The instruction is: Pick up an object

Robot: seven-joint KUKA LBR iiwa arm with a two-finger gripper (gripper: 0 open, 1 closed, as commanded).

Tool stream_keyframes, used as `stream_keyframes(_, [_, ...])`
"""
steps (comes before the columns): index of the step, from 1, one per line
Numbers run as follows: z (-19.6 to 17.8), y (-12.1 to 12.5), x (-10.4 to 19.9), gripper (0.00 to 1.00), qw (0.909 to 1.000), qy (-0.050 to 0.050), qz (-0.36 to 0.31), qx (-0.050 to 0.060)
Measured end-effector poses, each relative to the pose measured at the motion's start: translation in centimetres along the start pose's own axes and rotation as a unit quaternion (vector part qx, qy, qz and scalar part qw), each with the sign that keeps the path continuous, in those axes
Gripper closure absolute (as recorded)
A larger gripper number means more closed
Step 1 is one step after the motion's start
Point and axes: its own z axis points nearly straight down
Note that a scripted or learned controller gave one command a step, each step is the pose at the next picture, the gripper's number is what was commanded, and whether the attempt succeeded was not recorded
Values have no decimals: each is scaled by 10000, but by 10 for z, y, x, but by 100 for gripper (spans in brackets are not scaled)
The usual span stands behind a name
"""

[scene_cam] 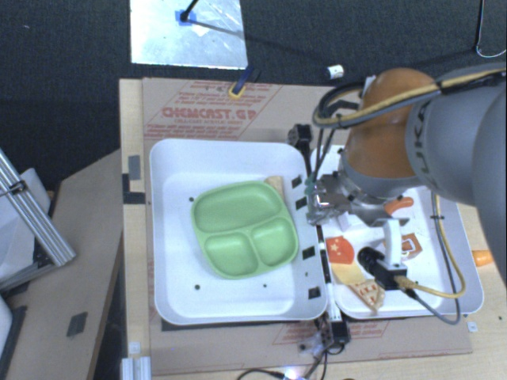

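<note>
Claw (pixel 323 203) above the divider between the two bins; whether open or closed cannot be told. Green divided plate (pixel 242 228) lies flat in the left bin (pixel 170 236), slightly turned. Its long compartment runs left–right along the far side, with two small compartments nearer.

- A robotics lab: a heavy grey arm (pixel 451 133) with an orange band reaches over the counter (pixel 87 204).
- A white bin (pixel 170 212) and a second bin (pixel 432 264) sit side by side on printed cardboard (pixel 210 113), holding a green plate (pixel 242 228) and toy food (pixel 341 249).
- Bare aluminium framing (pixel 32 212) stands at the left; dark carpet (pixel 63 54) lies beyond the counter's far edge.
</note>
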Motion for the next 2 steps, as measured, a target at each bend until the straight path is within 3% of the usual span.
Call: stream_keyframes(2, [-20,-2,1,100,10000,-1,23,-7])
